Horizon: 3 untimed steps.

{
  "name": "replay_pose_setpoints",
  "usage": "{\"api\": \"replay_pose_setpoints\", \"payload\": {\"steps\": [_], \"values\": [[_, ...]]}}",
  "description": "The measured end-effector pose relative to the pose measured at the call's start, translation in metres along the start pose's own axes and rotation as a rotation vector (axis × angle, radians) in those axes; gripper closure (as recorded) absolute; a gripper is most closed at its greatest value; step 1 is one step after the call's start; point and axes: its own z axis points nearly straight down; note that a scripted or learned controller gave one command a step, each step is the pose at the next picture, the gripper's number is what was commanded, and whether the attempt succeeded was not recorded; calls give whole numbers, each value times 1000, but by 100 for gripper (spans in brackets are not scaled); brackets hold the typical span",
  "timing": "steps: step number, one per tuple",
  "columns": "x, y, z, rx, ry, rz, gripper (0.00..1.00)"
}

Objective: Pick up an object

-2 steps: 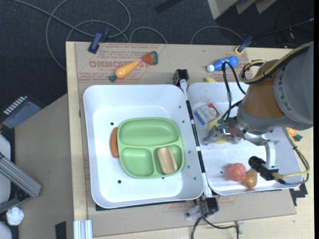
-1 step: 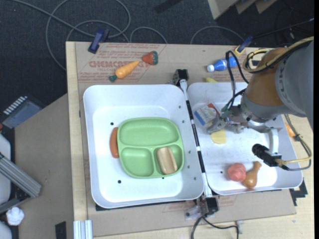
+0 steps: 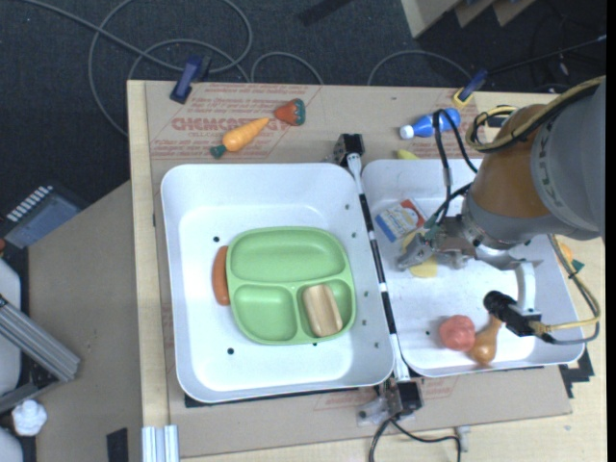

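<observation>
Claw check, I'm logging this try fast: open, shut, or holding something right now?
Claw: cannot be told; it sits low in the right bin, by the yellow piece.

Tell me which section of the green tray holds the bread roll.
The lower right section: the bread roll lies inside that compartment of the green tray, within its dividers.

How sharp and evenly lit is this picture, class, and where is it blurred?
Camera view: even, soft light, faint shadows; the green tray and carrot look sharp; the arm looms large and soft-edged; the gripper is blurred among small objects.
</observation>
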Motion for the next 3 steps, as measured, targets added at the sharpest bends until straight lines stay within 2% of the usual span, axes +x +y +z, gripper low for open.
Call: {"api": "replay_pose_setpoints", "payload": {"steps": [1, 2, 3], "values": [[4, -5, 0, 0, 0, 0, 0], [4, -5, -10, -2, -1, 1, 100], [4, -5, -10, -1, -1, 1, 0]]}}
